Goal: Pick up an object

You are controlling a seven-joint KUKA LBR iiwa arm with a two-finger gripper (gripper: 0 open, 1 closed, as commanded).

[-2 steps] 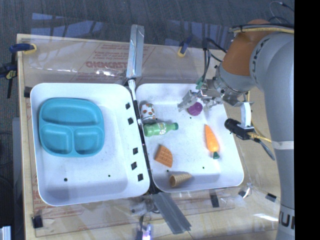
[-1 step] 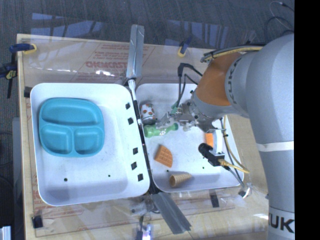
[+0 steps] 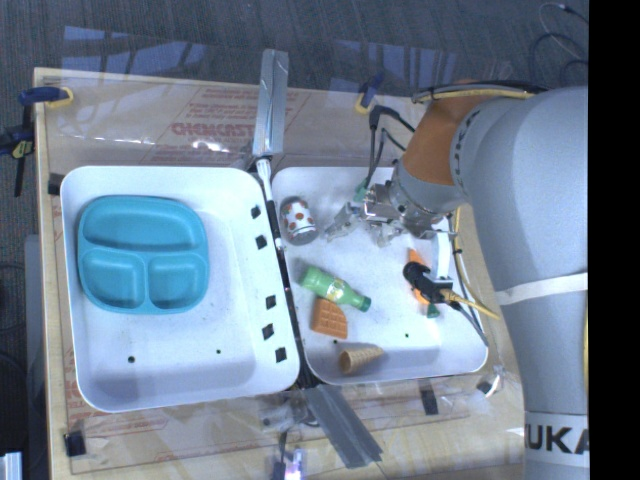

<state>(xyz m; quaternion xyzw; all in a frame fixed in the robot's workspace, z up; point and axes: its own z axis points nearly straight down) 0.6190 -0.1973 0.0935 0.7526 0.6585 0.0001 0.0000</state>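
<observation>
Green bottle [image 3: 335,288] lies diagonally, cap lower-right.

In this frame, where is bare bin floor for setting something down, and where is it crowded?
Free: the left bin floor in front of and right of the blue tray. A smaller patch in the right bin between the bottle and the carrot. Crowded: the right bin's back by the can and end effector, and its front-left with waffle and cone.

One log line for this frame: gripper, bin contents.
gripper: over right bin, near can | green bottle, waffle, cone, carrot loose | left bin: blue tray
</observation>
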